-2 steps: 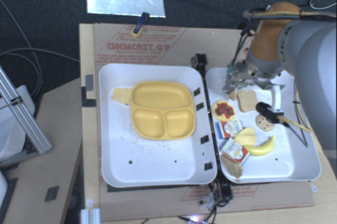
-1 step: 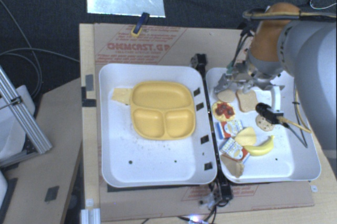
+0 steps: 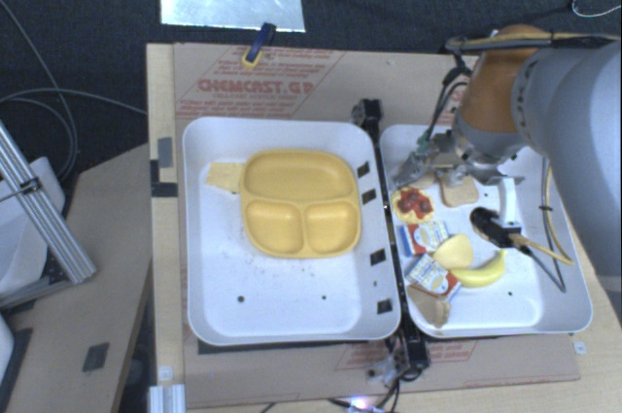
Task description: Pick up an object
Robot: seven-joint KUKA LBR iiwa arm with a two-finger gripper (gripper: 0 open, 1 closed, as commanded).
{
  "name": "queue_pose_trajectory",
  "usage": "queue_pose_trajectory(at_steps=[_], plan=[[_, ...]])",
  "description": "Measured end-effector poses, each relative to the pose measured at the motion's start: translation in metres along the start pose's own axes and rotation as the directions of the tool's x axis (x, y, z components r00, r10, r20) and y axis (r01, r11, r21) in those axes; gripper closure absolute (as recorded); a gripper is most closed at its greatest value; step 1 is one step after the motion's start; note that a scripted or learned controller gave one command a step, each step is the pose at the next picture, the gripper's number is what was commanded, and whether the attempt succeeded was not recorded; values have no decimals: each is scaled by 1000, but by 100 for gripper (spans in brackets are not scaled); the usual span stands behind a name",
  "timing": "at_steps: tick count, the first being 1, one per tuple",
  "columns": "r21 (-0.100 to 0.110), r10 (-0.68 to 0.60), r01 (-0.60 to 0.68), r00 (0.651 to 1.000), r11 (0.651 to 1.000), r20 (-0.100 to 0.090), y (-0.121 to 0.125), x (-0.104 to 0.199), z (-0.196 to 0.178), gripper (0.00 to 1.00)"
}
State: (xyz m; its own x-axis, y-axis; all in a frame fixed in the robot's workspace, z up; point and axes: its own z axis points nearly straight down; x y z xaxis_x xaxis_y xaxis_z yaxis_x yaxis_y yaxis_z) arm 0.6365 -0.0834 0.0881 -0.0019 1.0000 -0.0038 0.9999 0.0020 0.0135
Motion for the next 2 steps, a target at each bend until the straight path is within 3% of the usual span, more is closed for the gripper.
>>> queue_pose_trajectory(at_steps=[1,2], plan=[[-4,1,-1,1000,1000,2,2,-2,-13,100],[-2,0,0,1000,1000,2,2,-2,-12,0]])
